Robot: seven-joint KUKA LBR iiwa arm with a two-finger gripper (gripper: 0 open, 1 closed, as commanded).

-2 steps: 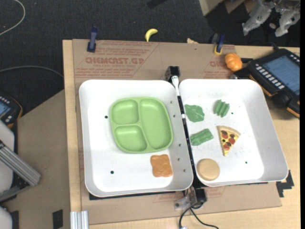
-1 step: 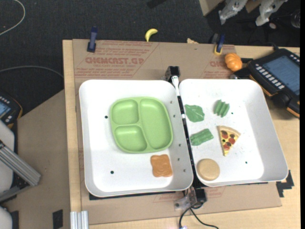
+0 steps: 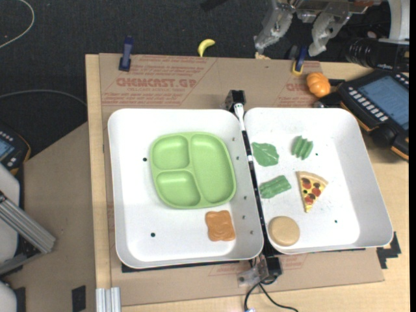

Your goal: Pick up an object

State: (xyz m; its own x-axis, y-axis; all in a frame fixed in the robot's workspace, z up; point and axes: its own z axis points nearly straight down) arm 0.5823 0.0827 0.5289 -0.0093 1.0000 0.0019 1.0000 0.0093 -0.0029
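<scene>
Closest to us, the round tan cookie (image 3: 284, 231) sits in the right bin's (image 3: 364, 174) near corner, just this side of the pizza slice (image 3: 311, 190), with three green leafy pieces (image 3: 275, 186) beyond it toward the divider. The green sectioned plate (image 3: 192, 169) fills the left bin, an orange waffle (image 3: 220, 225) beside it. Far back, the gripper (image 3: 298, 34) hangs high past the bin's far rim, fingers spread with nothing between them, probably parked clear before choosing a target.
</scene>
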